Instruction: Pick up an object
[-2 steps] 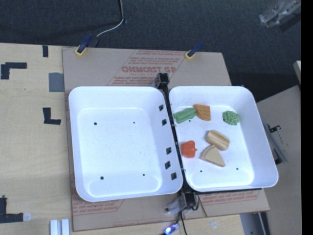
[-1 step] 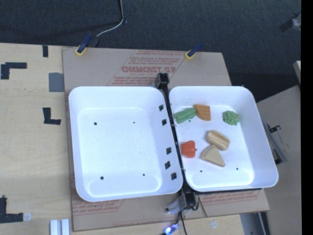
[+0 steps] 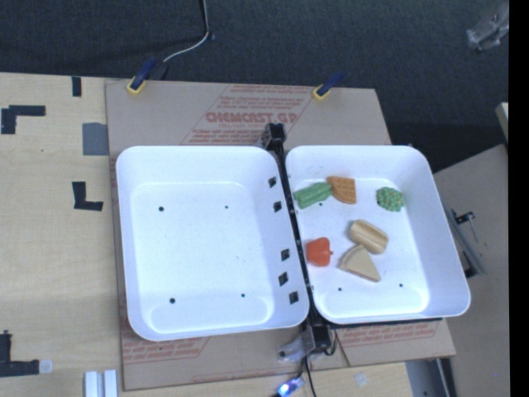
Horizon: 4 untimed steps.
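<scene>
Light wooden counter (image 3: 50,238) carries a brown cardboard sheet (image 3: 248,114), and two white bins lie on it side by side. All six small things lie in the right bin (image 3: 431,172). A grey blurred part, probably the gripper (image 3: 488,30), hangs at 1 o'clock from this bin, well apart from it; whether it is open or closed I cannot tell.

For a good pick I would choose the green bumpy piece (image 3: 390,198) at 2 o'clock in the bin, because it lies apart from the others. The green long piece (image 3: 313,194) and the orange-brown piece (image 3: 342,189) at 11 o'clock touch each other. The tan roll (image 3: 369,236) and the tan wedge (image 3: 360,264) are just beside each other, and the red piece (image 3: 319,251) is near the wall at 8 o'clock.
</scene>
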Each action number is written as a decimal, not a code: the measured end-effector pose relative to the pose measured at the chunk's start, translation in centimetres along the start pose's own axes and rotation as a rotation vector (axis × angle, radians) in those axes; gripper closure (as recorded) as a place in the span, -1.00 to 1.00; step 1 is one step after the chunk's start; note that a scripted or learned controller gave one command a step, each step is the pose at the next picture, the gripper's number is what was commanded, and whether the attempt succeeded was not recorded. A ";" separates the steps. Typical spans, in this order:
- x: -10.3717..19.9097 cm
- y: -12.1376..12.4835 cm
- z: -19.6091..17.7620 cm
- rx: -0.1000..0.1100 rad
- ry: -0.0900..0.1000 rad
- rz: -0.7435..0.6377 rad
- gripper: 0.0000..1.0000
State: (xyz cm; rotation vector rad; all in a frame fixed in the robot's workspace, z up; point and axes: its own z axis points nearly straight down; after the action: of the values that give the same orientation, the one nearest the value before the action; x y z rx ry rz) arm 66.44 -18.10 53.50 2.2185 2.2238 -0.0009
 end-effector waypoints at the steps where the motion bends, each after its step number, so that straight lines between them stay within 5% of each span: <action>1: -4.5 0.4 8.6 0.007 0.000 0.005 1.00; 2: 2.9 0.4 1.8 -0.005 -0.001 -0.003 1.00; 3: -4.7 -2.2 -0.1 -0.002 -0.003 0.008 1.00; 4: 1.6 0.6 0.1 -0.001 0.001 -0.004 1.00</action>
State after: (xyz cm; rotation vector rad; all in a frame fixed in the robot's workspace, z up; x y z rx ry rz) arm 67.00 -16.45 53.43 2.2142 2.2276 0.0014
